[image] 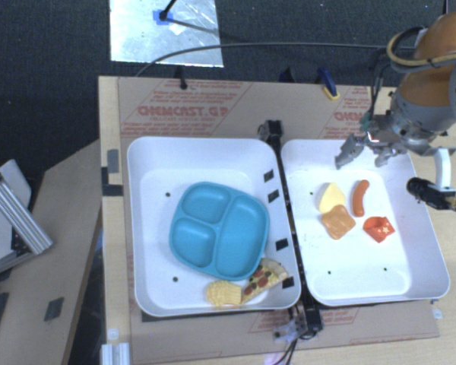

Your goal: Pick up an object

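Bench (76, 204) seen from above at a slant, with brown cardboard (213, 101) under two white bins. Left bin (148, 204) and right bin (418, 265) side by side, inner rims nearly touching along a line of black clips.

Grey arm (433, 97) with orange band, reaching in from the right. Gripper (362, 158) above the far edge of the right bin, released: fingers (348, 152) spread apart, nothing between them, nothing grasped.

Possible pick objects lying loose in both bins. In the right bin, toward its far half: yellow wedge (332, 198), with a red-orange sausage (359, 196) just beside it on the right, apart from it. Tan-orange chunk (338, 222) touching the near edge of the wedge. Red piece (378, 229) near the chunk, to its right, not touching. All four below and nearer the camera than the gripper, none in contact with it.

In the left bin: blue divided plate (219, 238) in the middle, flat, three compartments. Pale yellow corn-like item (224, 293) at the near rim, against the plate's near edge. Pizza slice (264, 276) just right of it, close to the plate's corner.

Black fitting (429, 191) over the right bin's right rim. Crinkled silver sheet (166, 21) on the dark floor beyond the bench, blue tape at its middle. Aluminium rail (15, 211) at far left.
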Controlling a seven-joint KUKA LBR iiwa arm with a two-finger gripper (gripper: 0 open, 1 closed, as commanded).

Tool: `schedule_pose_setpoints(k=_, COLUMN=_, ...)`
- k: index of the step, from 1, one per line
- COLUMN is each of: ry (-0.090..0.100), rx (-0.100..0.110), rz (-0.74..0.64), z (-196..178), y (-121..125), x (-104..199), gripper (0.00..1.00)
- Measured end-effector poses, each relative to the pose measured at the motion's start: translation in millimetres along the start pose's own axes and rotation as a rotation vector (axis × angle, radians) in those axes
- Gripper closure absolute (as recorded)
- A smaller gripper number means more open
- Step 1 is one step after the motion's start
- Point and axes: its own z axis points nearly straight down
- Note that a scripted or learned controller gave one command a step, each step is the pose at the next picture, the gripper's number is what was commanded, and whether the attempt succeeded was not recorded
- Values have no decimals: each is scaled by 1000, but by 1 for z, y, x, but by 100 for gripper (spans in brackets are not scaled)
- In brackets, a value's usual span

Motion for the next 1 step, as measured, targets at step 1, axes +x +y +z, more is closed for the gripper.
schedule_pose_setpoints(k=1, ry=-2, rx=-12, rz=-2, z=-8, y=3, x=0, gripper=0)
